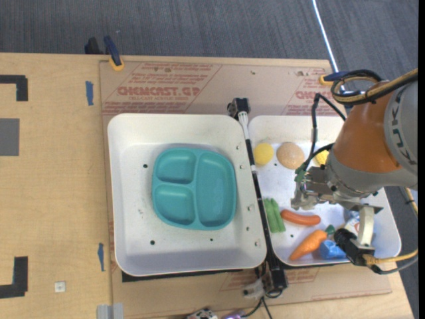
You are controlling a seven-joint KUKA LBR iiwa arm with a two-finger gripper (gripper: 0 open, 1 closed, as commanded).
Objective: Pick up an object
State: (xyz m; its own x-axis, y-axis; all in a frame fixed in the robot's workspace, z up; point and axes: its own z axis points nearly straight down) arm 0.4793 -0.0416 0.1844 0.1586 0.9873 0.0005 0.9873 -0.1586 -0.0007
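The right bin (285, 123) holds several toy foods: a yellow lemon (263, 153), a beige round piece (289, 155), a green piece (273, 214), a red-orange sausage-like piece (302, 218), an orange carrot (309, 244) and a blue piece (330, 248). My gripper (305, 198) hangs low over the middle of this bin, just above the left end of the red-orange piece. The wrist and orange band (362, 138) cover the bin's right half. A bit of a yellow item (323, 157) peeks out beside the arm.
The left bin (133, 178) bears a teal divided plate (194, 186). A black clamp (238, 106) sits at the far end of the ridge between the bins. Cables (352, 85) loop off the arm at the upper right. A white part (365, 228) hangs near the bin's right side.
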